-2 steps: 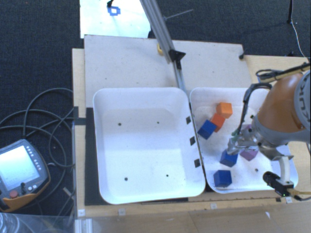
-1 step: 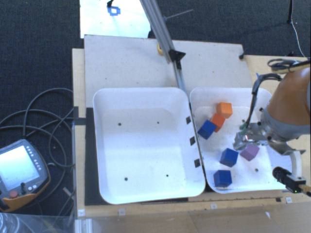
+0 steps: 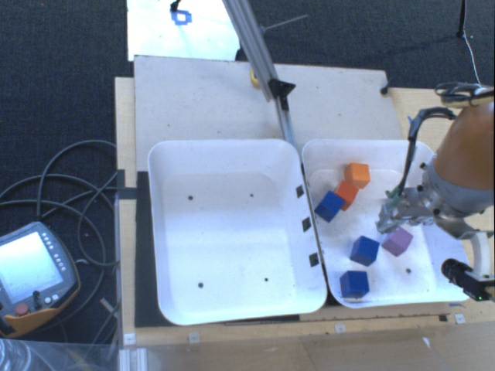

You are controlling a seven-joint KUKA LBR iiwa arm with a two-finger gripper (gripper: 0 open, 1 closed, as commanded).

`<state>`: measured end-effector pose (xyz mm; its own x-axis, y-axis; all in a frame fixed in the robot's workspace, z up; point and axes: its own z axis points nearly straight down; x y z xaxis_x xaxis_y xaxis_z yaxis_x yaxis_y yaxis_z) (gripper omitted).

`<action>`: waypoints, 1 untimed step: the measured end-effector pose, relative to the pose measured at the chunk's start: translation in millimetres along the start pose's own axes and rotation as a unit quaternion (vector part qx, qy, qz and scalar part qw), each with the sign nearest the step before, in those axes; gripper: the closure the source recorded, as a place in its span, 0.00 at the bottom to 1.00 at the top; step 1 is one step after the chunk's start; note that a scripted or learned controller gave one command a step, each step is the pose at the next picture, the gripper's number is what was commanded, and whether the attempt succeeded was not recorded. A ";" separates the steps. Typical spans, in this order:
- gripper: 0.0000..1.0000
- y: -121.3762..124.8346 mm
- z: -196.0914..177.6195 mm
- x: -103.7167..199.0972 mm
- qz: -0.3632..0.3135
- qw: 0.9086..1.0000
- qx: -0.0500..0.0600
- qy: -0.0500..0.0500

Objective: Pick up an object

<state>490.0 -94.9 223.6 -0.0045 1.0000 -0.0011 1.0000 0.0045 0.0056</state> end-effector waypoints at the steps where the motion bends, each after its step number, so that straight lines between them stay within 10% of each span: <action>1: 1.00 24.9 -3.1 55.6 -0.004 1.000 0.001 0.001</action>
<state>514.6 -39.2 226.8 -0.0117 0.9999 0.0018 0.9999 0.0117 0.0038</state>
